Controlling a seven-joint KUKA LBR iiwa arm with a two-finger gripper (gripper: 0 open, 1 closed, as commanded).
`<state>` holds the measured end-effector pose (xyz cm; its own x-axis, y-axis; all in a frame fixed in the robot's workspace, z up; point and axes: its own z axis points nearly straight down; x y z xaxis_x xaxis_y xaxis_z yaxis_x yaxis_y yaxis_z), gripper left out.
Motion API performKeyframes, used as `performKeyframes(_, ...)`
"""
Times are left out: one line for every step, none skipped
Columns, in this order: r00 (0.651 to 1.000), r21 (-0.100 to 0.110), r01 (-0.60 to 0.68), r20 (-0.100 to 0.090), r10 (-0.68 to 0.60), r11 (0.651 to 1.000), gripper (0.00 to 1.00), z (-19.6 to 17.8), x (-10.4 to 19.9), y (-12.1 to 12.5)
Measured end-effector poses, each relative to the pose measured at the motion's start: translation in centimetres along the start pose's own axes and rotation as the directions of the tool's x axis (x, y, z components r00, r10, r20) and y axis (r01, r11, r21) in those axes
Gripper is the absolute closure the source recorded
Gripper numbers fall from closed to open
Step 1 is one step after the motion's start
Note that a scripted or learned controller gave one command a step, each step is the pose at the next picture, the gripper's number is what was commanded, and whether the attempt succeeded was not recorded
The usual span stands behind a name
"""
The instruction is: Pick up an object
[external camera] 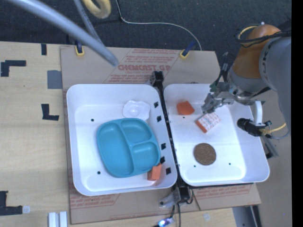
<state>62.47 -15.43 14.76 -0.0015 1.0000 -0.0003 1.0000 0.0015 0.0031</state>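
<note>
Red-and-white packet (pixel 208 122) tilted in the right bin (pixel 246 174), beneath the jaws

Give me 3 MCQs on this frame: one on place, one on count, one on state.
1. Where is the blue tray?
A. left bin
B. right bin
C. on the bench

2. How many things lie in the right bin?
A. one
B. three
C. five

3. How does the gripper stand to the red-and-white packet?
A. far off, over the left bin
B. right above its upper edge
C. resting on the brown disc

Key: 1 A, the tray fills the left bin. 2 B: orange block, packet, brown disc. 3 B, its tip meets the packet's top.
</note>
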Motion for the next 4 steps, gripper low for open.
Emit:
performKeyframes(1.000, -0.001, 0.000, 0.001, 0.000, 1.000, 1.00, -5.0, -0.9, 0.3)
performKeyframes(1.000, -0.002, 0.000, 0.001, 0.000, 1.000, 1.00, -10.6, -1.6, -0.3)
performKeyframes(1.000, 0.004, 0.005, -0.002, -0.005, 1.000, 1.00, -9.9, 4.8, 0.2)
performKeyframes(1.000, 0.005, 0.005, -0.002, -0.005, 1.000, 1.00, -8.9, 11.1, 0.1)
